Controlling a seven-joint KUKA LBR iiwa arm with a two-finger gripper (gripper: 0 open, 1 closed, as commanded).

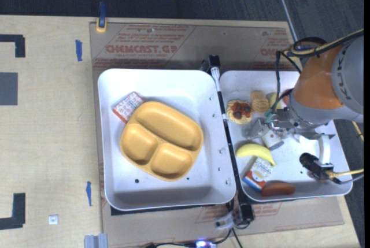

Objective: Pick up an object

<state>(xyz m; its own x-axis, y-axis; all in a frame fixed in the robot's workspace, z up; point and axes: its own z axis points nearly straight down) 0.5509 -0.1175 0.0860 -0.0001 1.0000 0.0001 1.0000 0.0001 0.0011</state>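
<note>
Overhead view of two white bins: the left bin (110, 125) holds a yellow divided tray (162, 140) lying partly over a small red-and-white packet (126, 105); the right bin (341, 183) holds the loose pickable items, so the arm (326, 88) reaches there. The gripper (275, 125) sits low among them, just above the banana (256, 152) and beside a pastry (239, 110) and cookie (260, 102); whether it is spread, closed or holding anything cannot be told. A small carton (259, 169) and sausage (278, 188) lie near the front wall, probably free to grasp.

yellow tray (162, 140), yellow banana (256, 152), white bins (110, 125)
</note>
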